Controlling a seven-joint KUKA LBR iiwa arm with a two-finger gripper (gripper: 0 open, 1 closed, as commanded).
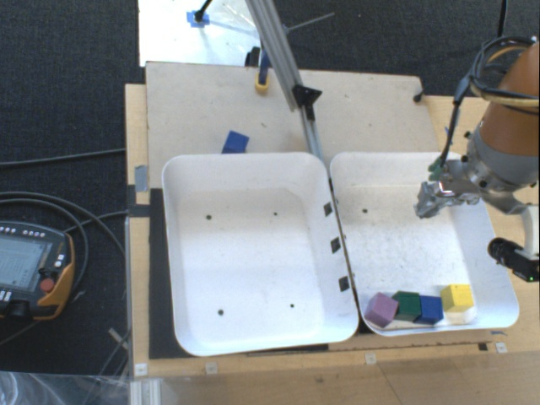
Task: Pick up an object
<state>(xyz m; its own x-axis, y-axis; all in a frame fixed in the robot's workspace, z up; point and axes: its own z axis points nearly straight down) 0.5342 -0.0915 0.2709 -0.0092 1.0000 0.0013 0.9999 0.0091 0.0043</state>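
- Nearest you, the blocks huddle along the right bin's (506,306) front wall: purple block (381,308), green block (408,303), blue block (430,309), yellow block (457,298).
- Farther back, the gripper (429,199) hangs above bare floor, carrying nothing; you can't tell its finger state.
- Approach step, I'd say: next calls for coming forward, then down.

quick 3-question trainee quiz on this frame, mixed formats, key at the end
1. True or false: the gripper is above the right bin.
2. Multiple choice: where do the blocks lie in the right bin? A) far edge B) near edge C) centre
3. Fill in: the block lying on the bench outside both bins, behind the left bin, is ____ in colour.

Key:
1. True.
2. B: the purple block, green block, blue block and yellow block sit in a row along the near edge.
3. Blue: the loose blue block.
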